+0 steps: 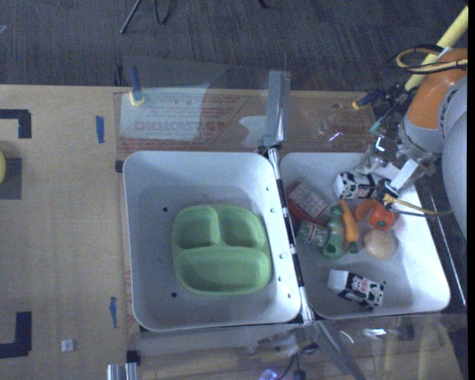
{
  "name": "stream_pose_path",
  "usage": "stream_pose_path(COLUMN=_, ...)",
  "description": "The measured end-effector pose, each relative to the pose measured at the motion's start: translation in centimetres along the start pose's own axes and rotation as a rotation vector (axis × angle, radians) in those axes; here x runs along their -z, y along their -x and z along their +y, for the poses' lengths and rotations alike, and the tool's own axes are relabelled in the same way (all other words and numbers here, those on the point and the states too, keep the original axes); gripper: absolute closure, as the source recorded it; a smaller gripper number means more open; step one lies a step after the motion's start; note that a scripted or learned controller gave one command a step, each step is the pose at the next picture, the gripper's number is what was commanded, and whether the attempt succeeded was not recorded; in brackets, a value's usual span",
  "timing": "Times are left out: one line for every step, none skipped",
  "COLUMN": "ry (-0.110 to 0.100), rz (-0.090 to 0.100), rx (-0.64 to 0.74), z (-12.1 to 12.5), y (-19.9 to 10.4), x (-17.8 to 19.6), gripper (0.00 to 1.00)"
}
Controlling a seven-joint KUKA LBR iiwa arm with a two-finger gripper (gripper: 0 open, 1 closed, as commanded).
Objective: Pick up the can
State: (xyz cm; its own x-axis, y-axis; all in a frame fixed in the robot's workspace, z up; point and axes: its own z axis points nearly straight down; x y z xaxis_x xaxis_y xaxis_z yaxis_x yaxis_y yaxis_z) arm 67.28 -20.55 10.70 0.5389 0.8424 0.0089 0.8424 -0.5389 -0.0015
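A pale wooden bench (67, 245) fills most of the scene, marked with black corner brackets (16, 122) and short strips of blue tape (99, 128). Beyond its far edge lies dark grey carpet (297, 37), where thin metal legs of a stand (137, 15) come down. A clear plastic sheet (193, 111) lies flat behind the two white bins (141, 178), catching a soft glare. The light is even and dim, with a bluish cast, and shadows are faint.

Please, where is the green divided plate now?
The green divided plate lies in the middle of the left white bin, apart from the toy food heaped in the right bin.
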Motion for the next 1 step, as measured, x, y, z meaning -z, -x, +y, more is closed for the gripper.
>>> stream_pose_path(ry=0.041, rz=0.009, rx=-0.030, z=-2.92, y=1.18, x=-0.14, gripper=0.00)
